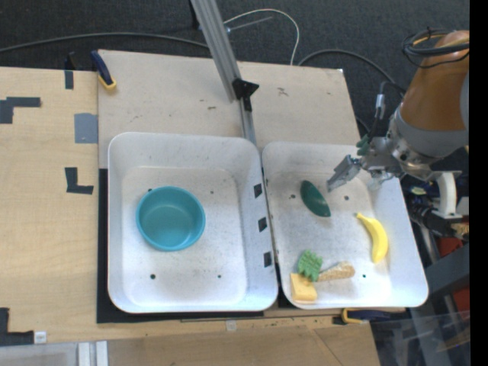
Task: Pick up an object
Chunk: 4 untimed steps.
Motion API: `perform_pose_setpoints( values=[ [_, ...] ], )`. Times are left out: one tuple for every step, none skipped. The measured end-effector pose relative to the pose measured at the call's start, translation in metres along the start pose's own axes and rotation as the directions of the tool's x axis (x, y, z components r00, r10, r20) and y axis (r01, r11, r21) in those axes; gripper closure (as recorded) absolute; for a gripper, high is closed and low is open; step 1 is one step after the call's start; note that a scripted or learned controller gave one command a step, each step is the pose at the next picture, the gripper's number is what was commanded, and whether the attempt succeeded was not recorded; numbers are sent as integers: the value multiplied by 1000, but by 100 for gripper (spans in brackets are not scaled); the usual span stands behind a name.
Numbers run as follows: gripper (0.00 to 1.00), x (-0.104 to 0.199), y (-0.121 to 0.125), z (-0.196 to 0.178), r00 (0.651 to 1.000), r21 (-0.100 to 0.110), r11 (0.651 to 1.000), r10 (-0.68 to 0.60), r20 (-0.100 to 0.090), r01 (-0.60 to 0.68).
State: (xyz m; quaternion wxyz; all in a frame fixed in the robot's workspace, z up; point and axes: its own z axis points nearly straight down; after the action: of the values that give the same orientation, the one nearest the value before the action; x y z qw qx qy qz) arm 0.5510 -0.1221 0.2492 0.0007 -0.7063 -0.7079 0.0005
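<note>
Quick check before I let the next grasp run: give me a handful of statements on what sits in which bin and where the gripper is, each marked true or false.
1. The teal bowl sits in the left bin. True.
2. The banana lies in the left bin. False: it lies in the right bin, near its right side.
3. The gripper is above the right bin, up and to the right of the dark green oval object. True.
4. The gripper holds the banana. False: the banana lies on the bin floor, apart from the gripper.
5. The yellow block is in the right bin's near left corner, beside a green leafy toy. True.
</note>
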Motion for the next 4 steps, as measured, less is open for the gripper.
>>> perform_pose_setpoints(
  values=[
    [0,0,0,0,1000,0,1000,0,0,0],
    [0,3,0,44,1000,4,1000,1,0,-1],
    [0,0,-10,101,1000,7,1000,2,-1,-2],
    [0,1,-13,155,1000,7,1000,1,-1,-1]
  ],
)
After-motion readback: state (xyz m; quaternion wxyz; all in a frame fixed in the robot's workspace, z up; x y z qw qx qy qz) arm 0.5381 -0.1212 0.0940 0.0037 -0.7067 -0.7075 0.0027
